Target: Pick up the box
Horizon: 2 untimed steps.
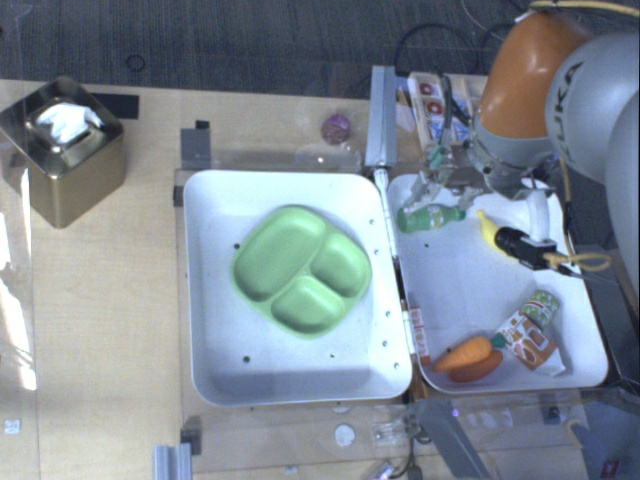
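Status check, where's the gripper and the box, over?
Gripper over right bin's far left corner, above green bottle. Box lies untouched near front, beside carrot.

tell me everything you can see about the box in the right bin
The box is a small carton, apparently printed cardboard, with white, brown and orange panels and a green top end. It lies tilted on its side in the near right corner of the right bin, top pointing away from the camera. The carrot lies just left of it, close or touching.
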Available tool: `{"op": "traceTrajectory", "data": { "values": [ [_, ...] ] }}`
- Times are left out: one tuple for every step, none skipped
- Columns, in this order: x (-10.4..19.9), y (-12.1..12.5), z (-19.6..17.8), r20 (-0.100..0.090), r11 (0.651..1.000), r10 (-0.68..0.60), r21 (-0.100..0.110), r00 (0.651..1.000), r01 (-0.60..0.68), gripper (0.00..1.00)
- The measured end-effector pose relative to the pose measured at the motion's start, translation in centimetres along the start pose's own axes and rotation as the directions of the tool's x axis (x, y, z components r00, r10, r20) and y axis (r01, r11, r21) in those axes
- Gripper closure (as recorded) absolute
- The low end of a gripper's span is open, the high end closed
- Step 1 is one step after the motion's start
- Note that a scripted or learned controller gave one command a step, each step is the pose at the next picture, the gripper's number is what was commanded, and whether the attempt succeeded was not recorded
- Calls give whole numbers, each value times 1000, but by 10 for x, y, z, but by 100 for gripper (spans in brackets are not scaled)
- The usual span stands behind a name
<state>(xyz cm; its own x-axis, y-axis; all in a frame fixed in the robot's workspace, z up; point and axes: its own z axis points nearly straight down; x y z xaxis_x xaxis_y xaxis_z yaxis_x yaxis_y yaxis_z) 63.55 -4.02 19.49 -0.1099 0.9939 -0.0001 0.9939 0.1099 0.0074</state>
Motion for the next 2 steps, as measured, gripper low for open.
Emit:
{"op": "traceTrajectory", "data": {
  "values": [
    [-61, -14, 107, 1, 1000, 20, -3, 1000, -20, 0],
    [-77, 20, 108, -9, 997, -70, 32, 997, 71, 0]
  ]
}}
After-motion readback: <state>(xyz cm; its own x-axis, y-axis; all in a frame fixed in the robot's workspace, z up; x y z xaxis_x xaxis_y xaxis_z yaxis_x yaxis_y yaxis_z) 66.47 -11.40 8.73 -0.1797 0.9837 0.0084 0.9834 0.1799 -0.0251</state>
